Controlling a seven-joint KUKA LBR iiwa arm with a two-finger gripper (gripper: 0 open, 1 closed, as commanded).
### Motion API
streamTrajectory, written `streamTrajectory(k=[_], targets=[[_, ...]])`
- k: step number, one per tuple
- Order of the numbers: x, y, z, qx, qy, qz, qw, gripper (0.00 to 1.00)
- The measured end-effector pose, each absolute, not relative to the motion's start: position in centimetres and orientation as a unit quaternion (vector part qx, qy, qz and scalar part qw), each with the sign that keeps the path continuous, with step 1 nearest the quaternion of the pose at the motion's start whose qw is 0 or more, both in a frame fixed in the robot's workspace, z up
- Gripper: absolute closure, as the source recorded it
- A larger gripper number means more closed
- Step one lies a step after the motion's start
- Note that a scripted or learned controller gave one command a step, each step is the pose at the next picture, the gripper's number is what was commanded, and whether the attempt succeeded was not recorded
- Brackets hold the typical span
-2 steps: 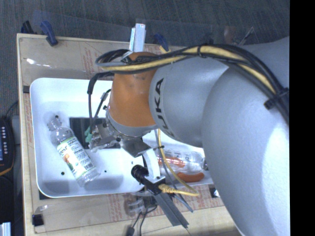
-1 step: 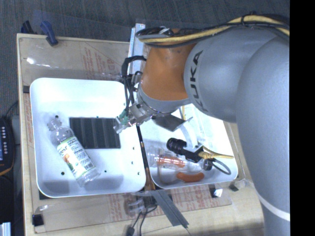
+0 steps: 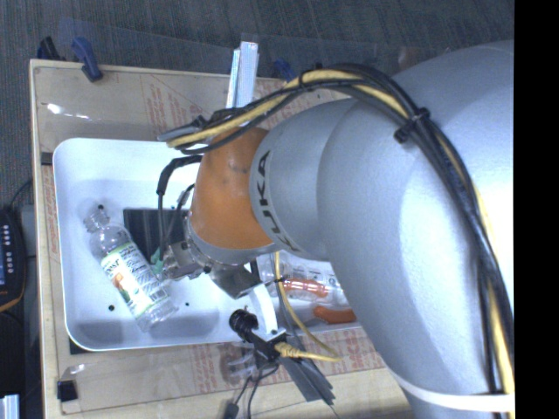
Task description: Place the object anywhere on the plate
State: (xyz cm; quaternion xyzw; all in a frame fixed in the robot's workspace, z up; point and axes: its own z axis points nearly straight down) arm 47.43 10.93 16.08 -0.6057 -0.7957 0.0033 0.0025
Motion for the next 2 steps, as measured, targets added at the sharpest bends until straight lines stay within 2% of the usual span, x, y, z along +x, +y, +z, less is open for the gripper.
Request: streamTrajectory(k=[1, 2], targets=[[50.9, 6.0, 19.1, -0.642, -0.766, 0.0017, 0.002, 1.0], [47.8, 10.7, 22.2, -0.669, -0.743, 0.0019, 0.001, 1.0]])
